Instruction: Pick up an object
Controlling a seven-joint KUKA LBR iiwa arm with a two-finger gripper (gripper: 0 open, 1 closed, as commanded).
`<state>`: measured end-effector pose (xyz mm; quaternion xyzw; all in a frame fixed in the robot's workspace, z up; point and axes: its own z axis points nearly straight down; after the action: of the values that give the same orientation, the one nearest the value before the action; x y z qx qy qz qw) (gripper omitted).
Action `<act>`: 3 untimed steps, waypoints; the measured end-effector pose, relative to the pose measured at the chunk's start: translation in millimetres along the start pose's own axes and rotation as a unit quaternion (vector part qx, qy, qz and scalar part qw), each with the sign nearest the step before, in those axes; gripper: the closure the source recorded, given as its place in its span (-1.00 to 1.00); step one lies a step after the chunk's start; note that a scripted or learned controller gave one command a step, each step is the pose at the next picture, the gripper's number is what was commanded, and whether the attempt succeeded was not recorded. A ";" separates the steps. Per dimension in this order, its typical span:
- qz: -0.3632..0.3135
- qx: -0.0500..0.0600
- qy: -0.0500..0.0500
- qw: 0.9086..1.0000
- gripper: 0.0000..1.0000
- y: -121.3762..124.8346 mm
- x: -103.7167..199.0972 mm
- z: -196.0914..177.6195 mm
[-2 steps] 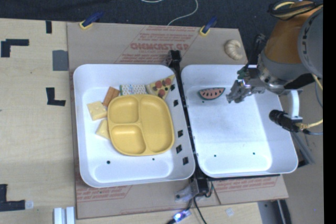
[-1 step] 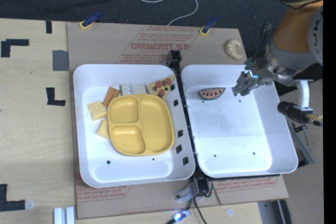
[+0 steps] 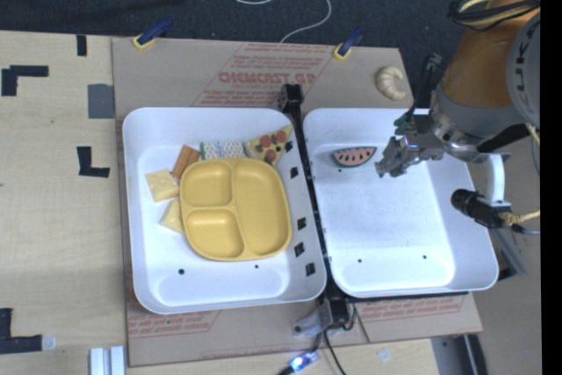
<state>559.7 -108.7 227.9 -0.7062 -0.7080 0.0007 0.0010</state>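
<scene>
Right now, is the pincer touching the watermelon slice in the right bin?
Apart. The camera view shows the pincer to the right of the watermelon slice, with a strip of white bin floor between them.

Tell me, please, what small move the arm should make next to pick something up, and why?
Probably shift the gripper slightly toward the left bin and lower it over the watermelon slice. That slice lies just beside the gripper in the right bin, apart from anything else, and nothing shows between the fingers yet.
</scene>
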 end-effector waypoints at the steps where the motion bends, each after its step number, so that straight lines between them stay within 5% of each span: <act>1: 0.000 0.001 0.000 1.000 1.00 -35.5 36.1 10.1; 2: -0.002 0.000 0.001 1.000 1.00 -62.2 86.4 -5.4; 3: 0.000 0.000 0.000 1.000 1.00 -59.0 82.5 -5.3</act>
<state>500.5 -26.3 233.4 -0.7062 -0.7080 0.0006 0.0010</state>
